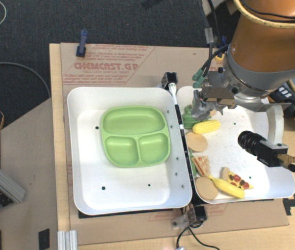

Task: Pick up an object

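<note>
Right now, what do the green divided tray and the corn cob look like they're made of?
The green divided tray looks like moulded plastic, matte: even colour, soft rounded compartment edges, only a dull sheen. The corn cob looks like toy plastic, slightly glossy, a uniform bright yellow; rubber or foam can't be excluded from this view.

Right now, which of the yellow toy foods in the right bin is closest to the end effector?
The corn cob, lying just below the end effector at the bin's upper left. The banana lies far lower, near the bin's front edge beside the pizza slice.
</note>
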